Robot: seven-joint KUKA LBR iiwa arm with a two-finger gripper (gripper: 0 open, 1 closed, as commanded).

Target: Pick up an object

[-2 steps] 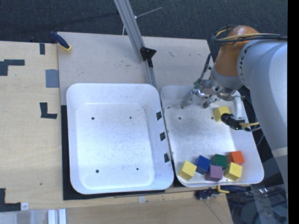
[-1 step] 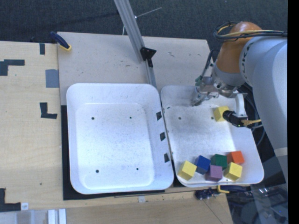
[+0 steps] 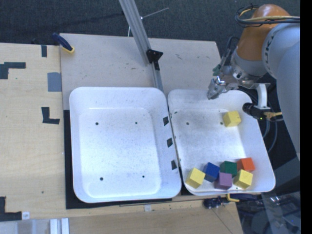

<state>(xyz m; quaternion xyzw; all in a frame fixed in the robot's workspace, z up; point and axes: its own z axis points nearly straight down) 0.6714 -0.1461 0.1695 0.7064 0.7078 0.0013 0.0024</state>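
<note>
The right bin (image 3: 195, 145) holds several small cubes. A lone yellow cube (image 3: 231, 118) lies near its far right side. Along its near edge sit a yellow cube (image 3: 196, 177), a blue cube (image 3: 211, 171), a purple cube (image 3: 224, 180), a green cube (image 3: 228, 167), an orange cube (image 3: 246, 164) and another yellow cube (image 3: 244, 179). My gripper (image 3: 214, 91) hangs over the far edge of the right bin, up and left of the lone yellow cube, with nothing seen between its fingers.
The left bin (image 3: 117, 145) lies beside the right one. A slanted metal bar (image 3: 139, 28) crosses the bench behind the bins. A blue and yellow clamp (image 3: 63, 42) rests at the far left of the bench.
</note>
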